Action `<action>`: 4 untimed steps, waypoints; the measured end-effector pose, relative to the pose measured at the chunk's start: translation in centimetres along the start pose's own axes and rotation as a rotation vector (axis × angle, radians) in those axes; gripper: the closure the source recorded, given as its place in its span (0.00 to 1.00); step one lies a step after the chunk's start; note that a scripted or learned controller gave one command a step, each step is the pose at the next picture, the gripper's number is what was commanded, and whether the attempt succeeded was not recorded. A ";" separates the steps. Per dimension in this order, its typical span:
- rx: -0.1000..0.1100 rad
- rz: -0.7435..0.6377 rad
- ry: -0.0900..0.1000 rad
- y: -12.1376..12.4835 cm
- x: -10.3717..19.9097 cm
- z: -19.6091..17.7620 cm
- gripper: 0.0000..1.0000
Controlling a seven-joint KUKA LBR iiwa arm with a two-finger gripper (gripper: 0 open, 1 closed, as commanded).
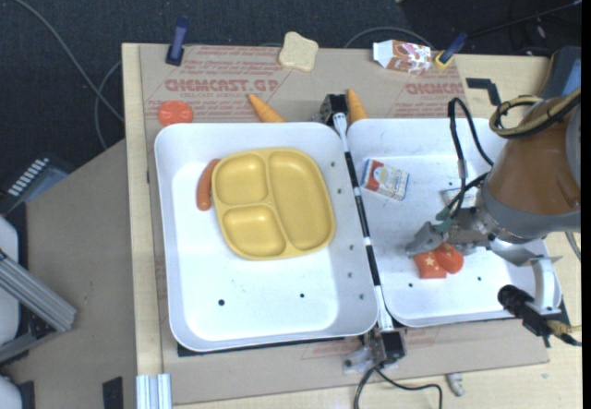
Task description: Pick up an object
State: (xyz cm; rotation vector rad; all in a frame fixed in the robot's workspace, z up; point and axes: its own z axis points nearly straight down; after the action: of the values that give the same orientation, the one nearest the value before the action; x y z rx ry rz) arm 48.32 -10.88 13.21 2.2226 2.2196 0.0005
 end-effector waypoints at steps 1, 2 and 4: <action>-0.001 0.000 -0.002 4.3 -7.5 2.7 0.00; 0.003 -0.002 0.001 1.8 -3.1 4.8 0.00; -0.001 -0.003 0.000 -0.1 -0.4 -7.5 1.00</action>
State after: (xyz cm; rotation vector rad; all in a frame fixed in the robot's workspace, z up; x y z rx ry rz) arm 48.26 -11.27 20.71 2.2192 2.2219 0.0017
